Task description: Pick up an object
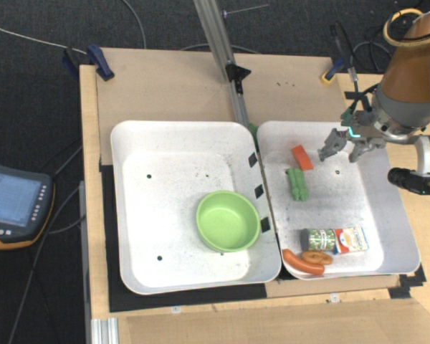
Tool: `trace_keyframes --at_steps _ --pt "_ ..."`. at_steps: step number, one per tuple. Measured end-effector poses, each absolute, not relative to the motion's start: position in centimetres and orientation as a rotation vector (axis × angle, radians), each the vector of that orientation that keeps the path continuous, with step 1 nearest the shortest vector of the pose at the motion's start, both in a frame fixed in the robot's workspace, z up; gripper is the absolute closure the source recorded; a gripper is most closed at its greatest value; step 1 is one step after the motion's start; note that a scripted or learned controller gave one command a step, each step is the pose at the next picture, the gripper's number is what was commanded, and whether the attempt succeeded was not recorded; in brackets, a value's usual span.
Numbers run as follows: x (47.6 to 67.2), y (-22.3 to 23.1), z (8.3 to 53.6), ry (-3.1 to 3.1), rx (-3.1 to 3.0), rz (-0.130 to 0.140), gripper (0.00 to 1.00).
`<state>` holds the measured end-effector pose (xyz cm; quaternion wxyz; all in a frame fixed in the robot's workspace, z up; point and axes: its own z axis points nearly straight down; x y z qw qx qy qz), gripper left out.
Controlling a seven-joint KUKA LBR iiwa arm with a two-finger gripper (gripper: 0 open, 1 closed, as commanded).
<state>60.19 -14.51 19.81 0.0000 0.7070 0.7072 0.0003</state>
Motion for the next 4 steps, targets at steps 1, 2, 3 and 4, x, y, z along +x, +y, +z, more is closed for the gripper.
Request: trace_keyframes --at_steps 1,2,3,4 --pt "60.2 -14.5 19.8 2.222 2.221 0.001 0.0" --pt "60.5 -14.1 15.5 2.224 2.223 -0.003 0.0" --pt "60.4 -14.1 10.3 2.224 2.223 -0.003 0.0" --pt "60.5 -14.1 11.6 2.221 2.219 0.002 1.0"
